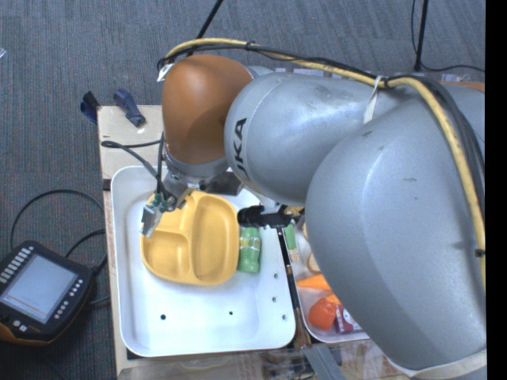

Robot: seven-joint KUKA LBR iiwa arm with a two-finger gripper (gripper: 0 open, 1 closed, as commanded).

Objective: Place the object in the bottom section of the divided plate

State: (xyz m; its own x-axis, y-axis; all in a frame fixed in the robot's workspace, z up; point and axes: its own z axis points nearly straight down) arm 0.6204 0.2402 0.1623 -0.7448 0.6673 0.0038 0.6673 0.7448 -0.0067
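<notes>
Looking down through the camera view: gripper (156, 210) hanging over the left rim of the yellow divided plate (196, 240), which lies in the left white bin (198, 323). State of the jaws: cannot tell, since the wrist and orange band (198, 109) hide most of the mechanism and leave just a grey-green tip in sight at the plate's edge. Cannot tell either whether anything sits between the jaws. Nearest candidate for the task's object: a green cylindrical item (249, 249), touching or just beside the plate's right rim, resting on the bin floor and outside every compartment. Nothing visibly lying in the plate's sections, so placing judged not yet done.

To do the step well: confirm a firm hold before travel, as a weak pinch on a rounded item will likely slip. Centre over the bottom section, the part of the plate nearest the lower edge of the view, and stay clear of the raised dividers. Lower until nearly touching the plate's floor before release, since a drop from height may send a cylinder rolling over a divider. Avoid nudging the plate's rim, light enough to slide in the bin. Orange items (325, 311) in the right bin (348, 337) well apart, of no concern.
</notes>
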